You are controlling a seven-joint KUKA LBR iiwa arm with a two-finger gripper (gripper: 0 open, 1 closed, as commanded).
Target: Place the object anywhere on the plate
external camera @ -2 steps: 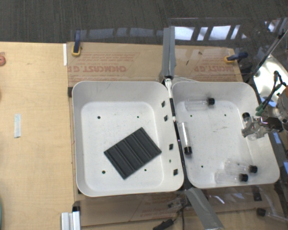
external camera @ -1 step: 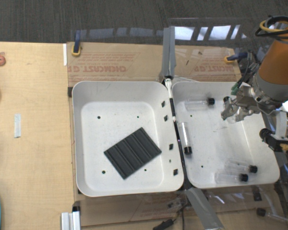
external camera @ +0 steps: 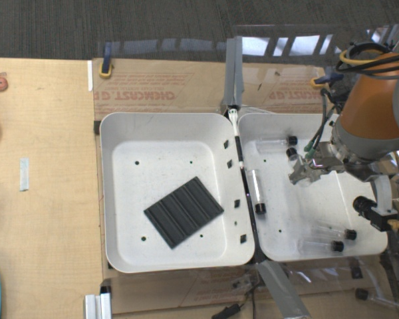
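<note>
While the gripper (external camera: 304, 171) hangs over the middle of the right bin (external camera: 299, 211), I see several clear tubes with black caps lying on that bin's floor. I cannot tell from this slant whether the gripper is open or closed, and nothing visible is held in it.

One tube (external camera: 256, 190) lies lengthwise just beside the bin's left wall, close to the divide between the bins. A second tube (external camera: 274, 141) lies near the far wall, left of the gripper. A pair of tubes (external camera: 326, 239) lies side by side near the front rim, below the gripper. The middle of the right bin's floor between them is bare white.

The plate (external camera: 184, 211), dark and ribbed, lies flat and turned at a slant in the left bin (external camera: 110, 198). It sits toward the front, apart from every wall, with bare floor on all sides.

The arm's orange band (external camera: 372, 105) rises over the right bin's far right corner. Brown cardboard (external camera: 159, 88) lies under both bins, pale wooden bench top (external camera: 46, 178) runs to the left, and dark carpet (external camera: 153, 12) lies beyond.
</note>
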